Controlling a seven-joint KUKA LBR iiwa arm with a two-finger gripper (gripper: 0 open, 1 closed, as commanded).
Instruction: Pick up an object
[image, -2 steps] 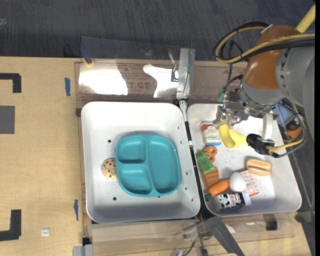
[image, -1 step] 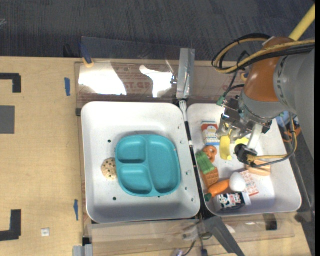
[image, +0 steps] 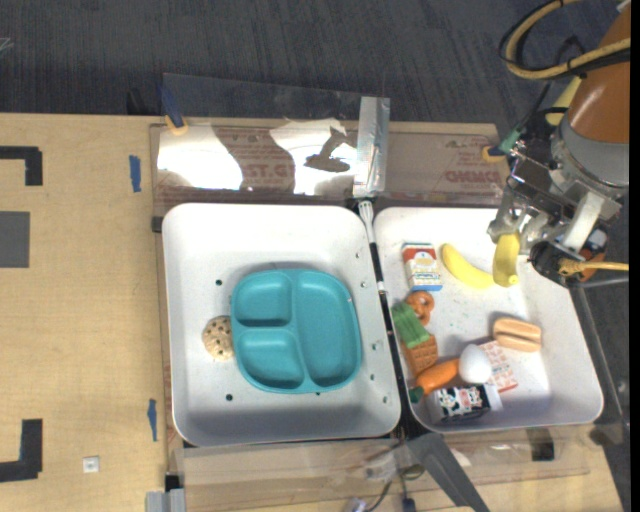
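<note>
One yellow item (image: 507, 259) hangs at the tool (image: 520, 240), apparently pinched btwn its fingers, above right bin (image: 585, 380). Banana (image: 462, 266) lies just left.

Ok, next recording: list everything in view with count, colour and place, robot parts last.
bins: two, white, side by side on the bench
divided plate: one, teal, left bin centre
cookie: one, tan, left bin, touching the plate's left edge
banana: one, yellow, right bin, top
yellow piece: one, right bin, under the gripper
hot dog: one, tan and pink, right bin, right side
carrot: one, orange, right bin, lower left
small cartons: several, mostly white, right bin
gripper: one, grey, over the right bin's top right corner
</note>
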